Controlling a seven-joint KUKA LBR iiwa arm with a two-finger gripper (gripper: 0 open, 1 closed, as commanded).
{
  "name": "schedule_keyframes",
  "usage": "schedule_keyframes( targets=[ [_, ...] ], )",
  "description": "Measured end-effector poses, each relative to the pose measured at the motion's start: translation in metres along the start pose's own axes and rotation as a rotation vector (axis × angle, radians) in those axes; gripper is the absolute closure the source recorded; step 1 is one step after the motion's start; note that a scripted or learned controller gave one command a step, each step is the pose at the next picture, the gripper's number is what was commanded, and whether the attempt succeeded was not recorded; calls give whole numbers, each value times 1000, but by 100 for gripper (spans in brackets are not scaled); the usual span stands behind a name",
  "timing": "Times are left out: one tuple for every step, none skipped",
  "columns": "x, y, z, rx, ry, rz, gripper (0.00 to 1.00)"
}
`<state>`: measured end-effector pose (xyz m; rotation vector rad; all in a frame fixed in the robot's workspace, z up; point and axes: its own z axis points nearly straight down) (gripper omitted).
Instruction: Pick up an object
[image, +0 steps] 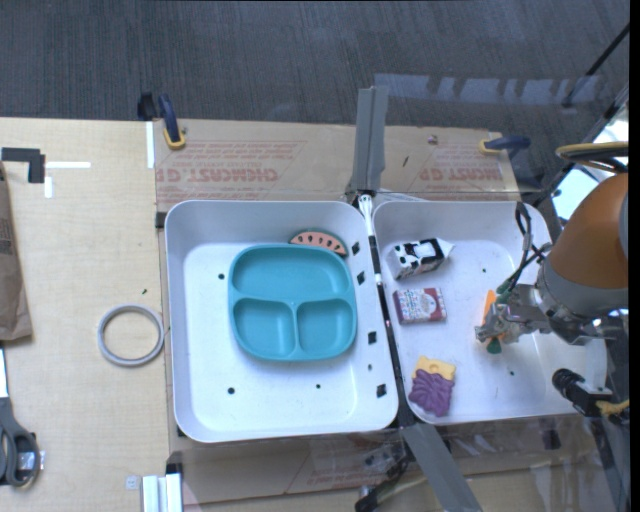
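Observation:
My gripper (494, 336) is low in the right bin (470, 222), near its right side, under the grey arm with the orange band (592, 235). A small orange carrot-like toy (489, 303) lies right beside the gripper's tip, touching or nearly touching it. Further left in the same bin are a black-and-white carton (417, 257), a pink-red packet (420, 305), and a purple grape bunch (430, 393) next to a yellow piece (437, 369).
The left bin (200, 390) holds a teal divided plate (294, 302), with a watermelon slice toy (318, 241) behind it. A grey ring (131, 334) lies on the bench at the left. Cables hang by the arm at the right bin's edge.

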<state>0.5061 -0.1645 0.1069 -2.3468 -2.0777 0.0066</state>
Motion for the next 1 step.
schedule_keyframes(
  targets=[
    [7, 14, -19, -5, -2, 168, 100]
  ],
)
